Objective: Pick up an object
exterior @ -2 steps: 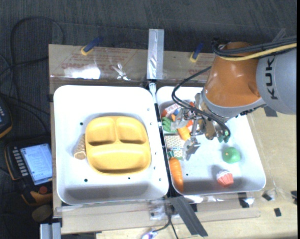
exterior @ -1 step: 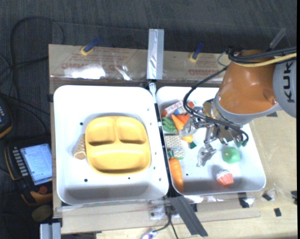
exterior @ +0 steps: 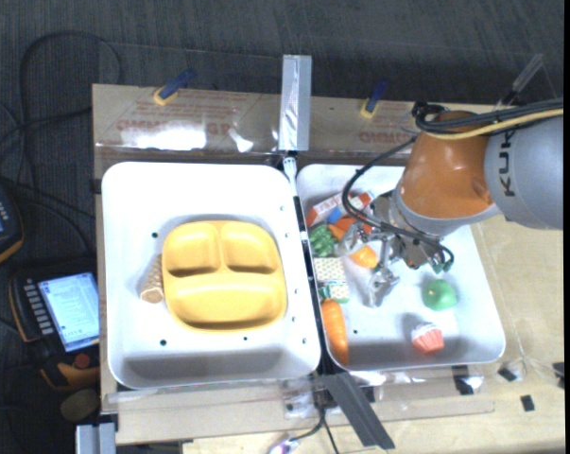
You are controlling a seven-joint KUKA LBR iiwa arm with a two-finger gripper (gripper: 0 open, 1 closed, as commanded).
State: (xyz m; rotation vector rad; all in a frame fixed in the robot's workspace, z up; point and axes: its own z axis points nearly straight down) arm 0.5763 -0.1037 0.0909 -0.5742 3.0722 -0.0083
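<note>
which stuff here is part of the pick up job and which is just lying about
Part of the job:
- gripper, over the right bin
- green toy
- carrot
- cupcake toy
- small toys in a heap

Just lying about:
- yellow divided tray in the left bin
- ice cream cone beside the tray
- handheld devices left of the bench
</note>
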